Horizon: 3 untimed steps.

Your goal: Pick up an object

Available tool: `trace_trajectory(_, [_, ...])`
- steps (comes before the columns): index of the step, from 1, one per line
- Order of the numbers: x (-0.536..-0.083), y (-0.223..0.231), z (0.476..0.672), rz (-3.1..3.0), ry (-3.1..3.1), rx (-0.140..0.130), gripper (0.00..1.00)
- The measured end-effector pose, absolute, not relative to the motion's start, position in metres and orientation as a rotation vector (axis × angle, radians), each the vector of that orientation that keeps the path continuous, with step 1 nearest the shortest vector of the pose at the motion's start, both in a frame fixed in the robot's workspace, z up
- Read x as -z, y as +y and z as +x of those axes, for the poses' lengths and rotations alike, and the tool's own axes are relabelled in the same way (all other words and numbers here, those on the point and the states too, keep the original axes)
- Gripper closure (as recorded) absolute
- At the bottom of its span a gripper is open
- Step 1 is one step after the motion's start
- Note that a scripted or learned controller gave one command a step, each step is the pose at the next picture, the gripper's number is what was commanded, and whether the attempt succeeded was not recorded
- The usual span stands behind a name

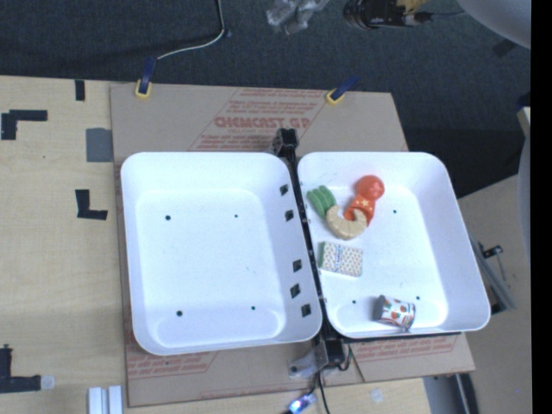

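My gripper [296,5] hangs blurred at the top of the view, high above the bench and well behind both bins. The right bin [431,257] holds the objects. A green pod-shaped piece [321,199] lies by the bin's left wall. Beside it is a beige curved pastry [345,224], touching an orange-red piece [360,207] and a red round fruit [370,186]. A pale patterned packet [341,259] lies flat below them. Near the front wall, a small can [395,312] rests on its side.
The left bin [207,257] stands beside the right one, joined by a black clipped divider [297,231]. Both sit on a cardboard sheet [250,119] held by blue and yellow clamps. A white cable [194,46] runs across the dark floor behind.
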<state>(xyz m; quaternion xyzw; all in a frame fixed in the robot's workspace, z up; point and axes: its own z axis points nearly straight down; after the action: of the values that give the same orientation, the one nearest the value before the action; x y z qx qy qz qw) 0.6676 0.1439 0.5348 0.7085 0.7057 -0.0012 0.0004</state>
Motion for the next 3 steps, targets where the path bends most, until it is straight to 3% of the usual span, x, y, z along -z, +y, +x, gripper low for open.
trace_trajectory(1, [-0.533,0.236,0.667,2.213,2.233,-0.001,1.00])
trace_trajectory(2, [-0.535,0.171,0.669,2.225,2.217,0.004,1.00])
trace_trajectory(3, [-0.534,0.237,0.665,2.216,2.230,0.001,1.00])
